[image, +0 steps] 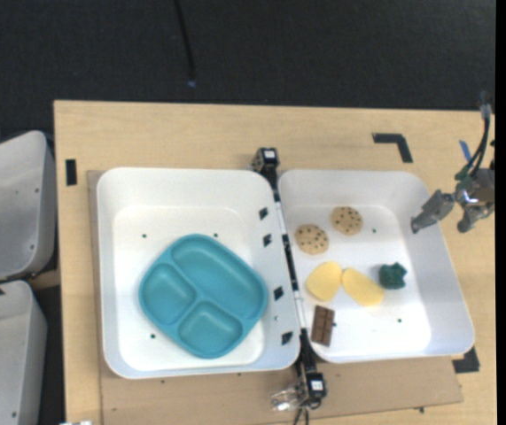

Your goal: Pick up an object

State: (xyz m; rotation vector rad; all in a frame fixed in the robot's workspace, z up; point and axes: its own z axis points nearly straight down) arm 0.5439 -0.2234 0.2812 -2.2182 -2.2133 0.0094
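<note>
Now | tool open, holding nothing, over right bin's right rim | green object near

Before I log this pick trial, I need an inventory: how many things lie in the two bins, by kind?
Cookies: 2
Yellow chips: 2
Chocolate bar: 1
Dark green lump: 1
Teal divided plate: 1
Total: 7, with six in the right bin and the plate in the left bin.

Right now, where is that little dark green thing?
The dark green object lies in the right bin, near its right side, just right of the yellow pieces.
</note>
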